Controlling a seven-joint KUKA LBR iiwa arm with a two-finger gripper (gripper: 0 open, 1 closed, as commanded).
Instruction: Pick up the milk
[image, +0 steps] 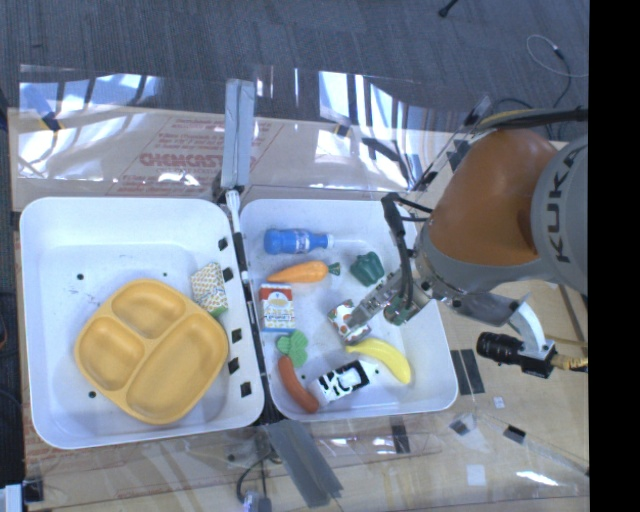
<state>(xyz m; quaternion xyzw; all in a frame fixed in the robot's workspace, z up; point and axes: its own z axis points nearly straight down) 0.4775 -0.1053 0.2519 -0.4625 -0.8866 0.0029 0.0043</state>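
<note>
Two shallow white bins are shown side by side. The left bin holds a yellow divided plate, with a small patterned packet at its 1 o'clock. In the right bin, the milk, a black-and-white cow-patterned carton, is seen lying on its side near the 6 o'clock rim, between a sausage at its 9 o'clock and a banana at its 2 o'clock. A blue bottle, a carrot, a green pepper, a red-and-white carton and a green vegetable piece are also contained. The gripper is positioned at the milk's 12 o'clock, apart from it; whether the claw is open, closed or gripping cannot be told.
</note>
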